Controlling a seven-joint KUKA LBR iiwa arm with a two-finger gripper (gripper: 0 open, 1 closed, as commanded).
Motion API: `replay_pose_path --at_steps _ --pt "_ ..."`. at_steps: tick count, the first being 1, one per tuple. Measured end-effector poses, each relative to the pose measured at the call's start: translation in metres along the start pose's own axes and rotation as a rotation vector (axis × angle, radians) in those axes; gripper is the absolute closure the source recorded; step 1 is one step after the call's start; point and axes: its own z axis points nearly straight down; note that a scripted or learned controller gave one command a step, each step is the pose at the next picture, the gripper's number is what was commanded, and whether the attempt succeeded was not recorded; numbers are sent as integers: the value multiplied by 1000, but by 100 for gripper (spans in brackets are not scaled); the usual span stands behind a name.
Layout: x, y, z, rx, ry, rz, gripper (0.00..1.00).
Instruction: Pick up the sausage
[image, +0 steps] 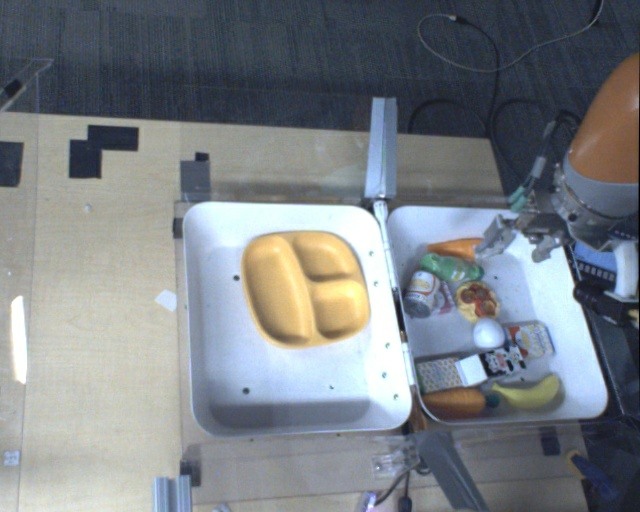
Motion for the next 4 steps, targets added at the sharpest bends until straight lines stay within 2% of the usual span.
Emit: replay_pose_path --at_steps 1,2,3,4 --pt "11 47 149 -14 -1 -37 0" --pt "-24 28 165 -7 -1 192 0" --pt "-39 -2 164 -7 -1 197 0" --pt "-20 3 164 -8 -1 357 0"
